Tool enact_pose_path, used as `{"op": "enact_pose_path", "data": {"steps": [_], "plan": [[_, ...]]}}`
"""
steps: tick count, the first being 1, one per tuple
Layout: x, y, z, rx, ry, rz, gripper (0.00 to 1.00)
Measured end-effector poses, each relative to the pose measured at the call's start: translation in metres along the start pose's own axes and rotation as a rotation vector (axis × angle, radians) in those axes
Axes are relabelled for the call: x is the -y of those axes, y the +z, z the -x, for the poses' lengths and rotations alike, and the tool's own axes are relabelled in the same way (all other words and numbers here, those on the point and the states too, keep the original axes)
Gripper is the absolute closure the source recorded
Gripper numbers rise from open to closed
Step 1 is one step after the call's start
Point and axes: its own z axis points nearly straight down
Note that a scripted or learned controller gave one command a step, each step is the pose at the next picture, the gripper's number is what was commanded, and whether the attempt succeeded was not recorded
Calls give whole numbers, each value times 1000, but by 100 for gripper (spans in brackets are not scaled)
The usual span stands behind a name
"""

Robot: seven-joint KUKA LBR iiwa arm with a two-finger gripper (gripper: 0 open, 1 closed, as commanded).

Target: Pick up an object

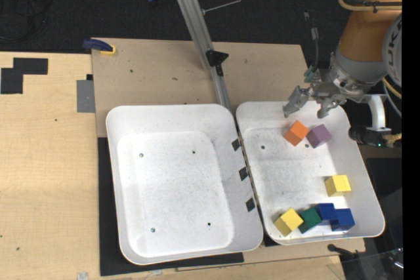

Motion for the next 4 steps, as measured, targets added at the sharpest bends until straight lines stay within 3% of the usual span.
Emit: {"op": "enact_pose_path", "data": {"steps": [2,3,4], "plan": [[-8,106,-5,1,-1,5,0],[-9,91,-4,1,2,10,100],[-10,43,4,1,1,10,100]]}}
